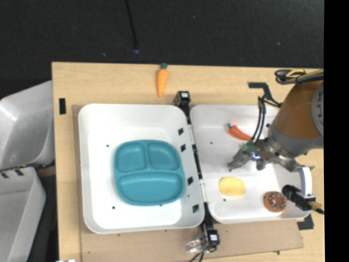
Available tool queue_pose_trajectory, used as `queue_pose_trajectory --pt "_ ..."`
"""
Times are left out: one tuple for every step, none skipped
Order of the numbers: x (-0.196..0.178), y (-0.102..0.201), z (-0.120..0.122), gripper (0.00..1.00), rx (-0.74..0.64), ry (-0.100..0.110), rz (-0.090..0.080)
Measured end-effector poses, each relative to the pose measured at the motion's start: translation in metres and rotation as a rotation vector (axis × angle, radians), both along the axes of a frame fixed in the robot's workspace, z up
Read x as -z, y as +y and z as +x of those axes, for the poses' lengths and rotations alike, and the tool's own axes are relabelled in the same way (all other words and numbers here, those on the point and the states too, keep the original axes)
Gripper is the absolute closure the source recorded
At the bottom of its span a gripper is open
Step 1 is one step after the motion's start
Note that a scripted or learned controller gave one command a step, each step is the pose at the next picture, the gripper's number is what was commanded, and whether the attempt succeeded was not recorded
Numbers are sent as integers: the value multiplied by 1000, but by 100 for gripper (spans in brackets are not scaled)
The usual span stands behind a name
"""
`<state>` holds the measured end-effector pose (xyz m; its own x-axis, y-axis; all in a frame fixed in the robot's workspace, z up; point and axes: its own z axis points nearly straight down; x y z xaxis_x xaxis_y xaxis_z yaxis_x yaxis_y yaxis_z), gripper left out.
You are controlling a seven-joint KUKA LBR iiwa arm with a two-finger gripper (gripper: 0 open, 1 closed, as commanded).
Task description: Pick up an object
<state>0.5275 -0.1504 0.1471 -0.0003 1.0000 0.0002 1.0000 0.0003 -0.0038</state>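
In the right bin (218, 119) lie a yellow lemon-like object (232, 186) near the front, a brown doughnut (275, 201) at the front right, and a red chilli pepper (239, 131) toward the back. My gripper (249, 160) hangs over the middle of this bin, above and slightly right of the yellow object and just in front of the pepper. Its fingers (238, 162) are spread, with nothing between them.
The left bin (92, 130) holds a teal divided plate (148, 171). An orange carrot (162, 80) lies on the wooden bench behind the bins. The grey and orange arm (299, 116) covers the right bin's far right side.
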Motion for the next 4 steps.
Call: queue_pose_trajectory --pt "49 -1 -1 0 1 -1 -1" --pt "36 -2 1 100 7 -7 -2" --pt "-24 2 -3 100 -2 -11 -2" --pt "-87 7 -3 100 -3 -12 -3"
